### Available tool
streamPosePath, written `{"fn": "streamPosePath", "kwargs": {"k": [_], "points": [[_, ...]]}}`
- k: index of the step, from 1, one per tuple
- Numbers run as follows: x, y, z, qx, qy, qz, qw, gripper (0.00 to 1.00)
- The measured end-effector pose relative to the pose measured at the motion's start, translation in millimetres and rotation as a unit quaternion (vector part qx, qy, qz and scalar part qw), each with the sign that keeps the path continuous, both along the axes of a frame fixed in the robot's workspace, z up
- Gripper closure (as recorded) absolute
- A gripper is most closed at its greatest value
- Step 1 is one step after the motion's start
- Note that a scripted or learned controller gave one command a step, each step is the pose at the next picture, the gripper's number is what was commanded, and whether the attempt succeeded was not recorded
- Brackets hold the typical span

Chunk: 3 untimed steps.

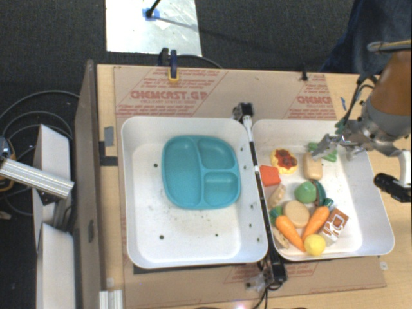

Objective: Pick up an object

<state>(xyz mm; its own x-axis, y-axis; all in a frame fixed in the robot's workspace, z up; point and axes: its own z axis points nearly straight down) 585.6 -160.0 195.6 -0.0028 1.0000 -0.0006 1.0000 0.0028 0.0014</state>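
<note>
The right bin point(376, 201) holds several toy foods: a pizza slice point(284, 159), an orange-red block point(270, 175), a beige piece point(313, 168), a green ball point(307, 190), a tan round point(297, 212), two carrots point(288, 231) point(316, 220), a yellow lemon point(315, 244) and a small brown-and-white packet point(335, 222). My gripper point(324, 149) hangs over the bin's far part, just above the beige piece and right of the pizza slice. Nothing is visibly held in it.
The left bin point(145, 192) carries a teal divided plate point(200, 172). A black divider point(255, 172) runs between the bins. The arm's wrist point(386, 118) comes in from the right over the bin's far right corner. A black part point(393, 187) sticks in at the right rim.
</note>
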Motion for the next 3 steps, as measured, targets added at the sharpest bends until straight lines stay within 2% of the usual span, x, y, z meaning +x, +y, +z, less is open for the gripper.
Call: {"fn": "streamPosePath", "kwargs": {"k": [1,2,3], "points": [[-15,2,-116,0.0009,0.002,-0.001,1.0,0.0],[-13,1,-101,-0.0002,-0.001,0.0,1.0,1.0],[-76,-50,-63,0.0001,0.0,-0.004,1.0,1.0]]}}
